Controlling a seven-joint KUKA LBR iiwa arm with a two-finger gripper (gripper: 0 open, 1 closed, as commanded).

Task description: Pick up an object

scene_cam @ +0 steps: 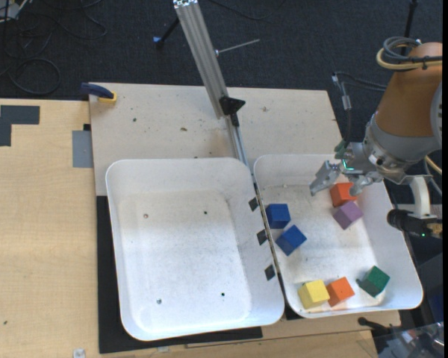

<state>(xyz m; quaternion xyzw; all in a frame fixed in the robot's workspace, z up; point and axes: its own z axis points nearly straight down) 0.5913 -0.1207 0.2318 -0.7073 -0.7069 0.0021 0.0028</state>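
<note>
- Across the left half of the bench, the left bin (pixel 179 252) holds no blocks, so it offers nothing to grasp; treat it as a possible set-down area and keep the arm out of it for this step.
- Along the divider between the bins, two blue blocks lie in the right bin (pixel 302 174): the upper blue block (pixel 278 215) and the lower blue block (pixel 291 239). Both sit close to the shared wall, which leaves little finger clearance on that side.
- At the near edge of the right bin, the yellow block (pixel 313 294) touches the small orange block (pixel 340 290), with the green block (pixel 374 281) just beside them. A finger lowered between the touching pair would likely push rather than grip.
- At the far right of the bin, the gripper (pixel 341 176) hovers with its fingers spread wide and nothing between them. The red-orange block (pixel 342 193) lies directly beneath its near side, and the purple block (pixel 348 214) sits just beside that block.
- Recommended target: the red-orange block. Centre the fingers over it, and rotate the wrist so that neither finger lands on the purple block.
- Descend vertically and close only when both fingers straddle the block. Gripper height above the bin floor appears small, but the slanted view does not confirm it.
</note>
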